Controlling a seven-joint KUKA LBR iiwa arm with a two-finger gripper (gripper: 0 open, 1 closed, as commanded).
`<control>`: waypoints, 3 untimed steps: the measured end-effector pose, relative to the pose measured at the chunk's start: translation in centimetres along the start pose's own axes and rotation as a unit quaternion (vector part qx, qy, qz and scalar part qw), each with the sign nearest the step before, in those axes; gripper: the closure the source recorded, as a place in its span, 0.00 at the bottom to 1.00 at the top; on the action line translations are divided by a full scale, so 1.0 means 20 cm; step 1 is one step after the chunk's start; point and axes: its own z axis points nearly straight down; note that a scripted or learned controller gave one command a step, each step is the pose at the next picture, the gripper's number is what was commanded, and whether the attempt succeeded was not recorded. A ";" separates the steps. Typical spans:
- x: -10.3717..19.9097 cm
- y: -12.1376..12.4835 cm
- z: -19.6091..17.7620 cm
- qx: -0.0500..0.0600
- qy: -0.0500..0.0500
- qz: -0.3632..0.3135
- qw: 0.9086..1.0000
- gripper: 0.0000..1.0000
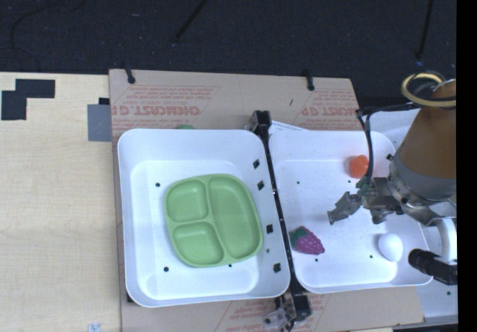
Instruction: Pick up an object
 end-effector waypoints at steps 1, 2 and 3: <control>0.00 0.01 -0.03 -0.006 -0.001 -0.001 1.000 0.00; -0.01 -0.02 0.28 -0.002 0.000 -0.001 1.000 0.00; 0.01 0.01 0.50 -0.007 -0.001 0.000 1.000 0.00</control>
